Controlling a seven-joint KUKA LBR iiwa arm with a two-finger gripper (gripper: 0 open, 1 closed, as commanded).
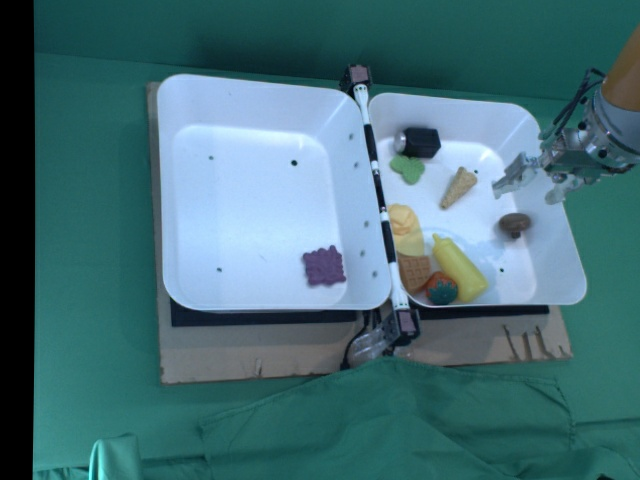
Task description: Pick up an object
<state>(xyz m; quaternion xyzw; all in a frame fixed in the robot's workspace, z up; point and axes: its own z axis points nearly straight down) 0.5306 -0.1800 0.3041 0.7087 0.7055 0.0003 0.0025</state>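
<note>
Right now my pincer (533,180) hangs over the right bin (545,133), fingers apart, nothing between them. Nearest candidate is the brown mushroom-like piece (515,224), just below me on the bin floor. Cone-shaped toy (459,187) sits to its left, yellow bottle (459,267) lower down against the strawberry (441,288). Risk: the mushroom looks small and rounded, could squirt out if I close off-centre. It's also near the bin wall, so a finger may clip the slope.

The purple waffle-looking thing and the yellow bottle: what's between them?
In the camera view, between the purple waffle toy and the yellow bottle lie the bins' adjoining rims and an ice cream cone toy.
</note>
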